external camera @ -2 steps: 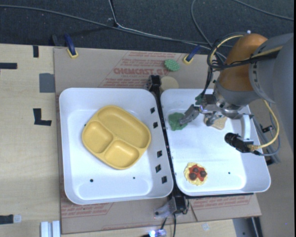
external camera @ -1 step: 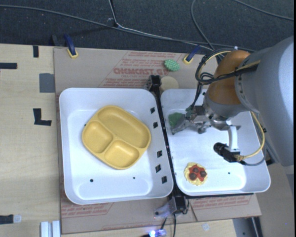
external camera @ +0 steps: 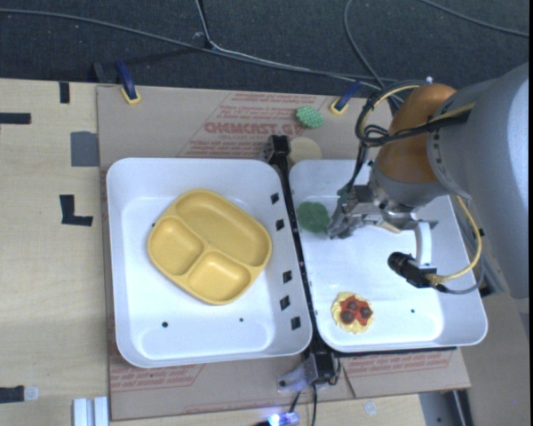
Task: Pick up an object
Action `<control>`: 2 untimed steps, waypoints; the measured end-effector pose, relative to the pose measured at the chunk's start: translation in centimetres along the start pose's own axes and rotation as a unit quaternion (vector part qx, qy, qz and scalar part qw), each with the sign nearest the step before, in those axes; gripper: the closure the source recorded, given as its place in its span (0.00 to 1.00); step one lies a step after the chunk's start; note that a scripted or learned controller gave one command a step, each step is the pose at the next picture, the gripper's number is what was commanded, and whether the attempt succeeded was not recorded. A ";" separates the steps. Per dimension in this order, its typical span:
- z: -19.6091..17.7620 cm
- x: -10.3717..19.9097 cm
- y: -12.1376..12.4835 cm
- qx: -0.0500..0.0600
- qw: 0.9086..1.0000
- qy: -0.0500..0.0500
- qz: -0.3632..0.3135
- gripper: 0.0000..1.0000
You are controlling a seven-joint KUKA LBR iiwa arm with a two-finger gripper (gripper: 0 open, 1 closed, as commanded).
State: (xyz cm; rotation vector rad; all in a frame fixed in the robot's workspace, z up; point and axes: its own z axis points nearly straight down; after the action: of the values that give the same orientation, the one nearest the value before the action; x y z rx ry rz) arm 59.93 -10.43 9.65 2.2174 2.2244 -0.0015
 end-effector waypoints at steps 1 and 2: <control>-4.4 0.5 -0.4 -0.001 1.000 0.001 0.001 1.00; -10.4 0.0 0.2 -0.002 1.000 0.000 0.001 1.00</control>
State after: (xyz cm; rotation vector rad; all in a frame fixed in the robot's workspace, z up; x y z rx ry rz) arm 60.17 -10.41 20.08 2.2177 2.2198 0.0034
